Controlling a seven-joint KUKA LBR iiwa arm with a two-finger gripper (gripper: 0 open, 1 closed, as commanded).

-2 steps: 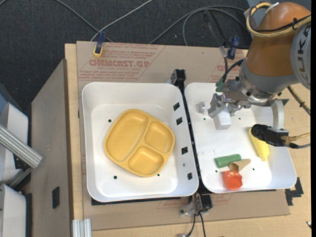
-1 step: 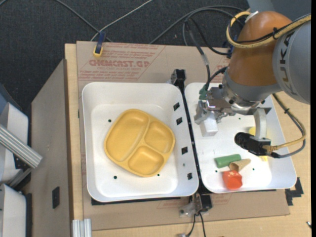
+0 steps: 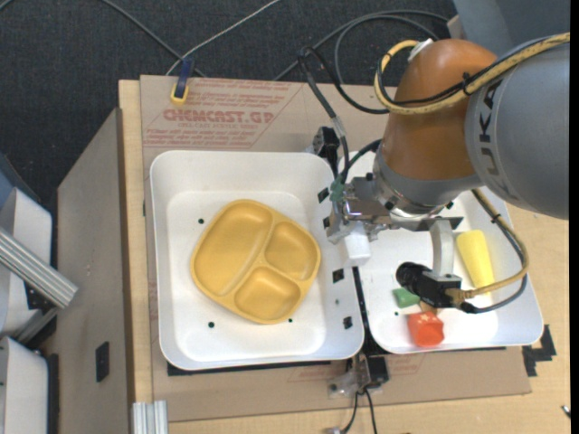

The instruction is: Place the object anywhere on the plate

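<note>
"CHEMCAST GP" in red on the brown board, smaller print under it unreadable

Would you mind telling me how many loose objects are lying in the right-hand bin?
3, as far as shows: a yellow block by the far right, a red piece near the front, a green piece beside it. The arm may hide more.
</note>
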